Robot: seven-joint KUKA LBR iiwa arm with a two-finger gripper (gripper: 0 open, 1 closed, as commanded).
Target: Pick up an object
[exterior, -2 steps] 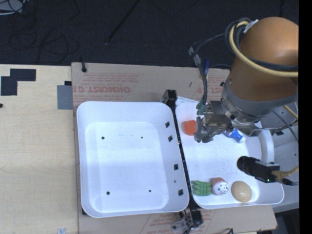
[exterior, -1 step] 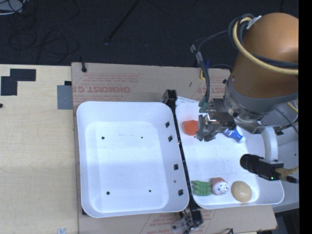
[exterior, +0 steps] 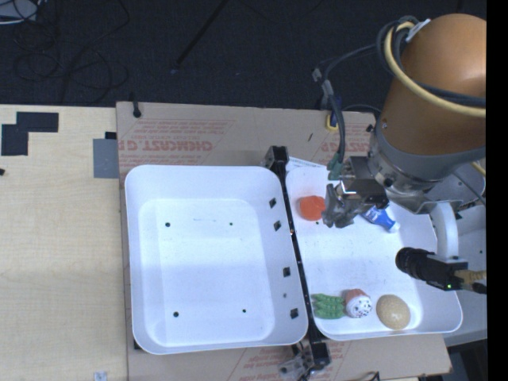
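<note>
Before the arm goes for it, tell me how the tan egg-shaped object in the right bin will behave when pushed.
The tan egg-shaped object looks smooth and rounded, so it will probably roll or pivot rather than slide straight. It lies near the right white bin's front wall, which may stop it. The white ball with red spots sits just beside it and could get nudged.

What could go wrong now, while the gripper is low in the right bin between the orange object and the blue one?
The gripper sits between the orange object and the blue object, so it may push either aside instead of grasping. The orange object lies close to the right bin's left wall, leaving little room for a finger.
</note>
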